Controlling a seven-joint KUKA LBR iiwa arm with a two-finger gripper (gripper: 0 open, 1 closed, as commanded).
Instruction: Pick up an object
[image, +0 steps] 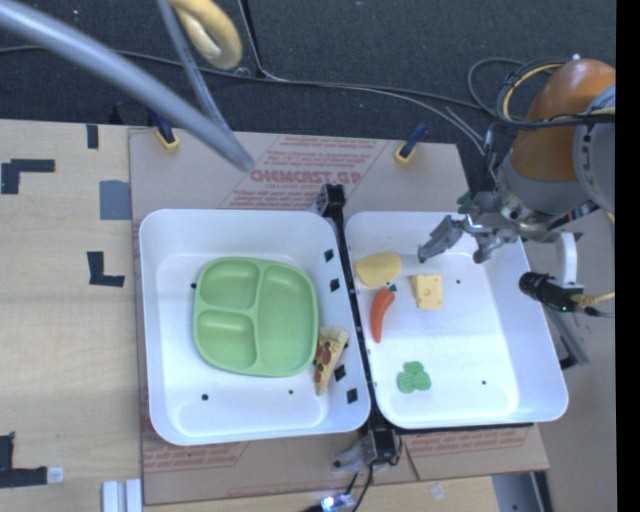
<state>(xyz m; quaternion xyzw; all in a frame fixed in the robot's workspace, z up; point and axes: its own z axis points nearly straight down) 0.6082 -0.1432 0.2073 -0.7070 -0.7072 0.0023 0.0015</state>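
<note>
My gripper hangs over the far side of the right bin, open, with nothing between its fingers. Just below it and to the left lies a yellow cheese wedge. A pale yellow lump sits by the bin's left wall, with an orange carrot right under it. A green broccoli piece lies toward the near side.
The left bin holds a green divided plate and a pizza slice against its right wall. A black divider separates the bins. Cables and a grey bar cross the top of the view.
</note>
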